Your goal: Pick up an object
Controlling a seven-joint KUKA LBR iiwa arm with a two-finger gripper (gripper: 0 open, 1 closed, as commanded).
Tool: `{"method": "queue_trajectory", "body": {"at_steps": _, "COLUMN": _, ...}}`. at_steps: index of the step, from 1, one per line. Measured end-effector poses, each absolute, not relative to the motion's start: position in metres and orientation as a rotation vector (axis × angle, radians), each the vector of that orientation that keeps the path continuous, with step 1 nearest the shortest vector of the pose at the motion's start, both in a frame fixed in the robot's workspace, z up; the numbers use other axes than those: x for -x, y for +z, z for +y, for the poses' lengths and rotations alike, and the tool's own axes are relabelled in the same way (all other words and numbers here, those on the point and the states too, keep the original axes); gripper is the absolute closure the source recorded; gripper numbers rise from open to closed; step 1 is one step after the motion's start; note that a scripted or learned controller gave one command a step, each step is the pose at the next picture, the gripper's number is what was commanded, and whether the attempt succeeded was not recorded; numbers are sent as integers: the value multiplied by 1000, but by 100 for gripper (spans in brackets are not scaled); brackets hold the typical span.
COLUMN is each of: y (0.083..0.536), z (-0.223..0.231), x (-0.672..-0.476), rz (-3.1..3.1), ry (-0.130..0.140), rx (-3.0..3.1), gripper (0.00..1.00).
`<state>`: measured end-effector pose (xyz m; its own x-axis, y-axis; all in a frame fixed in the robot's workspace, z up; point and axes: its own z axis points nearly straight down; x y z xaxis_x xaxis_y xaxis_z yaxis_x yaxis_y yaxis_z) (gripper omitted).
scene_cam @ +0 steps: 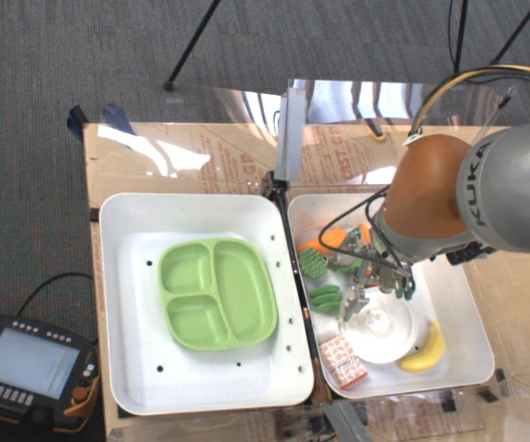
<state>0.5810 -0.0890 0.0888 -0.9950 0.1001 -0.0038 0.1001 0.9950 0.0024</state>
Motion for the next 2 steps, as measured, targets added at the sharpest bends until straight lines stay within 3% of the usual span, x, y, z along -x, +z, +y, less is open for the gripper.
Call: {"method": "queue_trajectory", "body": {"at_steps": 2, "y": 88, "z": -82, "x": -611, "rz": 3126, "ry": 2, "rx": -284, "gripper": 0}}
